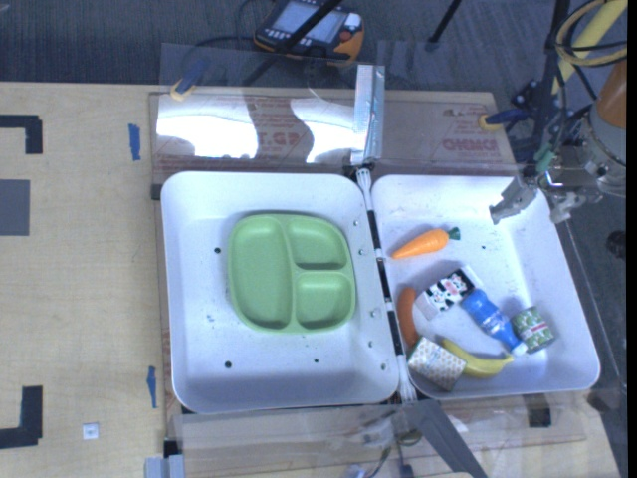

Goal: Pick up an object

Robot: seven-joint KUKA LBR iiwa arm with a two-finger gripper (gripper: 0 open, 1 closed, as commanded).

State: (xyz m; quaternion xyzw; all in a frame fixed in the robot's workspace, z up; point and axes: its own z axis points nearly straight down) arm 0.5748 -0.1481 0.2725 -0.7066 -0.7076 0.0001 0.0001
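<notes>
Above the far right corner of the right bin (572,267) the tool (518,199) hangs with nothing between its fingers; whether they are spread or pressed together cannot be told from this slant. Taking the carrot (423,243) as the landmark, the tool sits up and to the right of it, well apart, with bare white bin floor between them. The carrot lies on its side in the upper left of this bin, its green top pointing right. Below the carrot, just beside the bin's left wall, lies a reddish-orange sausage-shaped thing (407,316). Down and to the right of the carrot rests a small black-and-white patterned box (447,292), and touching that box on its far side from the carrot is a blue bottle (492,320), lying tilted. Further that way, near the bin's lower right, is a small green can (533,329), just beside the bottle's cap. Well below the carrot a banana (476,359) curves along the near edge, with a checkered wedge-shaped packet (436,363) touching its left end. These pieces crowd the lower half of the bin, leaving the carrot clear on all sides. Left of the carrot, across the divider, the left bin (189,297) holds a green sectioned plate (293,272). Both bins sit on the counter (70,267).
</notes>
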